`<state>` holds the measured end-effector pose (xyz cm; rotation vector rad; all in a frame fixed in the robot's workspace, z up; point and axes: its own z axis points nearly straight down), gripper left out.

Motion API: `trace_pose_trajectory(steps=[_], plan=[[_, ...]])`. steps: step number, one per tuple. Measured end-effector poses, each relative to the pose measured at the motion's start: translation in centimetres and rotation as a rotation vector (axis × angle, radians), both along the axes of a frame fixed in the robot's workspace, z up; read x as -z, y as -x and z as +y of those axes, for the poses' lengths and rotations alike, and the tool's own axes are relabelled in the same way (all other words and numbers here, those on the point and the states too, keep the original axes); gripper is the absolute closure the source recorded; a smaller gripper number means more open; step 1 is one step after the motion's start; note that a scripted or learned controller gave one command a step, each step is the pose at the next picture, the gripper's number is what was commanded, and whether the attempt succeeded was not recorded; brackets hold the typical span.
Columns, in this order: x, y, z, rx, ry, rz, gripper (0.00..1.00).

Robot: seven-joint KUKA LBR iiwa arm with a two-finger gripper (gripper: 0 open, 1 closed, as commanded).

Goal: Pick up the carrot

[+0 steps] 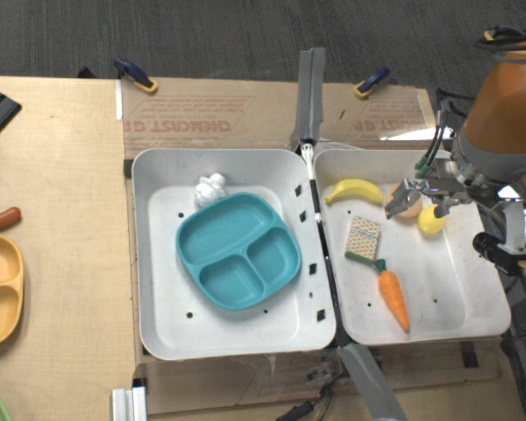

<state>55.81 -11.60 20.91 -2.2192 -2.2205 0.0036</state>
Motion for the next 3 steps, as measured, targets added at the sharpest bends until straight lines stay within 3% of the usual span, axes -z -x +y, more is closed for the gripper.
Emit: trace_pose_trajectory(steps=[1,2,3], plan=[[11.8,4.1,-1.5,-0.135,-0.001,-0.001,0.0],[10.9,4.1,-1.6,-0.132,-0.001,-0.002,1.0],[1.8,2.5,6.0,-0.106,0.0,-0.003,1.0]])
